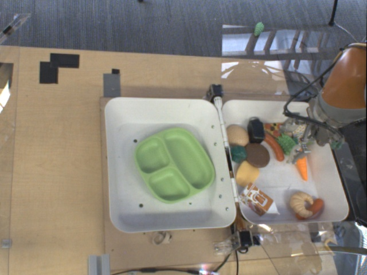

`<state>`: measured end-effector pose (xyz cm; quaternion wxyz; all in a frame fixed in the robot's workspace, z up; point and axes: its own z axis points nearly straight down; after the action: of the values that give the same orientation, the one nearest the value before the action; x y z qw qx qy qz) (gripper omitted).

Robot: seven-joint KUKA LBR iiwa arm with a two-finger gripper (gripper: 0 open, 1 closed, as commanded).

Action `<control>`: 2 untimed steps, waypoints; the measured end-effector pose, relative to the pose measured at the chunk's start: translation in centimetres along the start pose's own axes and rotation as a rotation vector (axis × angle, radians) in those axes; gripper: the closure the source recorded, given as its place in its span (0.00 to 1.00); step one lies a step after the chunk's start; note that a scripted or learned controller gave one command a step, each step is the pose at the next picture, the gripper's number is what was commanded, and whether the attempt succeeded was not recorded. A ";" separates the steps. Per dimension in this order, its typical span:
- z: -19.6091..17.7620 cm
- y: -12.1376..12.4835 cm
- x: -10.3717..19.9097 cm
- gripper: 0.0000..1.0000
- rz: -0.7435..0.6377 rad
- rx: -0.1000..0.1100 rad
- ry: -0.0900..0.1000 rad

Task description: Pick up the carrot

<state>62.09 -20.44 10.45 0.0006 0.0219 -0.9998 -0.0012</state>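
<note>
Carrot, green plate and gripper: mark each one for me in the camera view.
carrot [302, 168], camera view, middle of its orange body.
green plate [174, 164], camera view, ridge where its three compartments meet.
gripper [305, 148], camera view, lower tip, just above the carrot.

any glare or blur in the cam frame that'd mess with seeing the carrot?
Camera view: bright window glare streaks the bench above the right bin; carrot evenly lit, sharp, against white; pincer region cluttered, slightly soft.
</note>
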 end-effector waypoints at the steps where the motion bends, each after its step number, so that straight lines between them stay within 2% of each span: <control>1: 1.1 -0.1 -1.0 0.00 -0.092 0.008 -0.018; 2: 1.1 0.0 0.9 0.00 -0.103 0.009 -0.026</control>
<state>61.16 -20.51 9.39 -0.0126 0.0732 -0.9972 0.0029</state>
